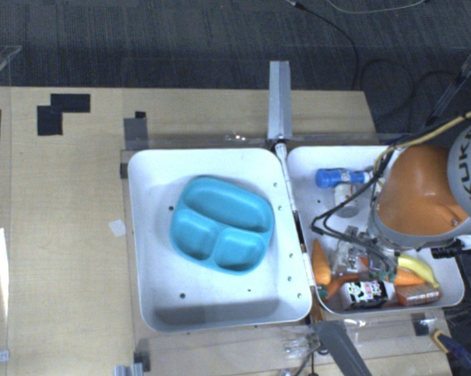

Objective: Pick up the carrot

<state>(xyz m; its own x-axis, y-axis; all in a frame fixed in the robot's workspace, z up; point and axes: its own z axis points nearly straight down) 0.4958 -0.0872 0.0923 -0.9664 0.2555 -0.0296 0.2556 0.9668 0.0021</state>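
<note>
The carrot (321, 267) is an orange piece lying along the left wall of the right bin (299, 219), near its front corner. My gripper (354, 254) hangs low over the front part of that bin, just right of the carrot and close above the clutter. The orange band of the arm (419, 195) covers much of the bin's right half. The carrot's lower end is partly hidden by neighbouring items.
In the right bin lie a blue bottle (338, 177) at the back, a banana (418, 270) at the front right, a black-and-white pack (363, 293) and a reddish item (418, 296) along the front wall. The left bin (152, 249) holds a blue divided tray (221, 223).
</note>
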